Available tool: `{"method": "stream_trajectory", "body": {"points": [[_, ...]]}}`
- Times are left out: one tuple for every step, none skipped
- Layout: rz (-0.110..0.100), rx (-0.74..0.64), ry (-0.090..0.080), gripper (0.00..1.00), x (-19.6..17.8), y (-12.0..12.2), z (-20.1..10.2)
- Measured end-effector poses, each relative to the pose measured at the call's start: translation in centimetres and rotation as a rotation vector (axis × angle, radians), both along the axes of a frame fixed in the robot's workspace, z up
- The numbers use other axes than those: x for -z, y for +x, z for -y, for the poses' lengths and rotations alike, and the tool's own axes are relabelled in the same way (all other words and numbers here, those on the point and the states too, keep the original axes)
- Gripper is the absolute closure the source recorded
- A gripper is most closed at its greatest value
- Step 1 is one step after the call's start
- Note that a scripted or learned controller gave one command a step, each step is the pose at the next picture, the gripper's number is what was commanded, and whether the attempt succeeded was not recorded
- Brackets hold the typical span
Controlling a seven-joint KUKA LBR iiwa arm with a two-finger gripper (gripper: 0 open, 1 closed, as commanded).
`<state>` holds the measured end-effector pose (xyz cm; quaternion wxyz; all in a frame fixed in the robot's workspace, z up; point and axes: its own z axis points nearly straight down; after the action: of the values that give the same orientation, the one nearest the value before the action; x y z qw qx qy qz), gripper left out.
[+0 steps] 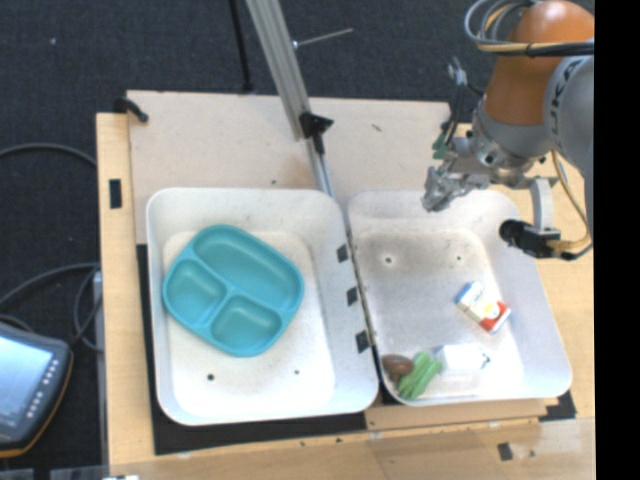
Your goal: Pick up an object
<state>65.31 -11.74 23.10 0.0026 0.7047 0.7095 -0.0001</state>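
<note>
My gripper (437, 197) hangs over the far rim of the right bin (520, 268), near its back left part, with nothing seen between its fingers. Well in front of it, toward the bin's near right side, lies a small white carton with a red and orange end (482, 306). At the near edge of that bin lie a green pod-shaped thing (422, 374), a brown rounded thing (397, 366) and a white flat piece (462, 357).
The left bin (160, 268) holds a teal divided plate (232, 288). A slanted metal post (285, 63) rises behind the gap between the bins. A grey handset (28, 385) lies off the bench at the lower left.
</note>
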Motion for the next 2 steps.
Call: {"method": "stream_trajectory", "body": {"points": [[-0.009, 0.01, 0.004, 1.0, 3.5, -5.2, -1.8], [-0.001, 0.008, 0.005, 1.0, -1.5, -12.5, -3.7]]}}
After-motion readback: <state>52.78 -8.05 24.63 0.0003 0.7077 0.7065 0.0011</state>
